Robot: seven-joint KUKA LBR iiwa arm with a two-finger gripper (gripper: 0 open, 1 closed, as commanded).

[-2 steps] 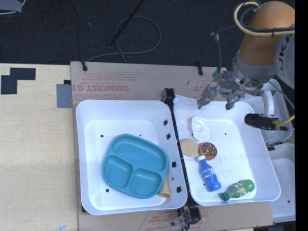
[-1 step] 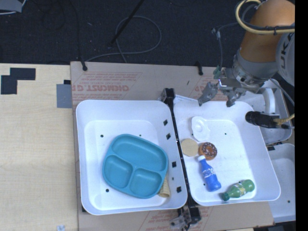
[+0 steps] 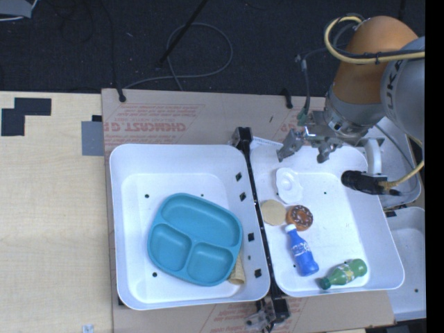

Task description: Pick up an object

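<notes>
While nothing is yet held, we go over the bench from left to right. On the left, the left bin (image 3: 132, 186) holds a blue tray (image 3: 195, 238), three-sectioned and lying flat, with a tan scrap (image 3: 237, 272) showing under its near right corner. Across the black divider (image 3: 253, 207), the right bin (image 3: 388, 255) carries the candidates for the pick: a white piece (image 3: 288, 183) at the far side, a tan disc (image 3: 273, 212) touching a brown doughnut-like piece (image 3: 300, 217), a blue bottle (image 3: 302, 250) just near of those, and a green bottle (image 3: 343, 272) lying on its side toward the near right.

At the right bin's far edge the gripper (image 3: 307, 144) hangs below the grey and orange arm (image 3: 374, 54). Its two fingers stand apart, open, with nothing between them, above and just far of the white piece.

In our judgement the step in hand is the approach. The white piece lies closest beneath the fingers but looks low and flat, a poor purchase. The two bottles look the surer objects: each is narrow across its body. For either, we would advise turning the fingers to straddle the short axis, centring over the middle of the body, and descending until the fingers pass both sides before closing. The blue bottle lies near the doughnut, so one finger may foul it; the green bottle lies well apart from the rest and close to no wall.
</notes>
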